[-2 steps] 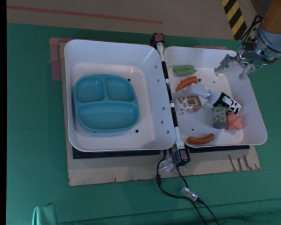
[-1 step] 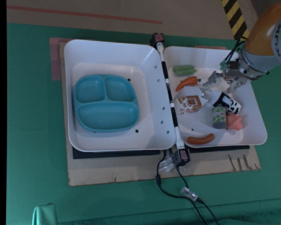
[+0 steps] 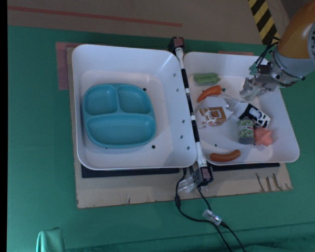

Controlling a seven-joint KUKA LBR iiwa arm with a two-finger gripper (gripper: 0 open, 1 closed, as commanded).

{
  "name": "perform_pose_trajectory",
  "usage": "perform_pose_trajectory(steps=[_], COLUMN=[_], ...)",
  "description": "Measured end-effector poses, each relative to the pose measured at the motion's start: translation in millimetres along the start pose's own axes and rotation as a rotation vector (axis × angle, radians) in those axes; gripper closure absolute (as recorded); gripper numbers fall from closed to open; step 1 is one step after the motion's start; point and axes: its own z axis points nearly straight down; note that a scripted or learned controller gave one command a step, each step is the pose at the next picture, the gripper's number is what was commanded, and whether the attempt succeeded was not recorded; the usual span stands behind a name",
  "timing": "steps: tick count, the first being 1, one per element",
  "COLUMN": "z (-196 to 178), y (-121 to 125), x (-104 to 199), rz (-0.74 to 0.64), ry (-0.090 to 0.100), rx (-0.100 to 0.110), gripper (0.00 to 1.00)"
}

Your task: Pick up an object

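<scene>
Two white bins (image 3: pixel 94 161) on desk; pincer (image 3: pixel 250 90) over right bin's far right corner, grip state unclear; teal tray (image 3: pixel 118 114) in left bin

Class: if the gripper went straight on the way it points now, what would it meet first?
The gripper points down-left; probably the right bin's floor first, with the carrot just beyond, though depth is unclear.

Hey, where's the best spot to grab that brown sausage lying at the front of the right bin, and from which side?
Probably from straight above, at the middle of the brown sausage, fingers closing across its narrow width. It lies flat, slightly curved, lengthwise along the right white bin's front wall, with bare floor on its other side.
</scene>
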Motion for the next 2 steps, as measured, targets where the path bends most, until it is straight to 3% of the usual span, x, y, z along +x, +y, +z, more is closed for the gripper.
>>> perform_pose_trajectory(steps=[1,2], z=[0,-13], y=[0,2], x=[0,-2], rz=[0.0,0.004], ry=[0.0,-0.004], rx=[0.0,-0.008], gripper=[0.0,1.0])
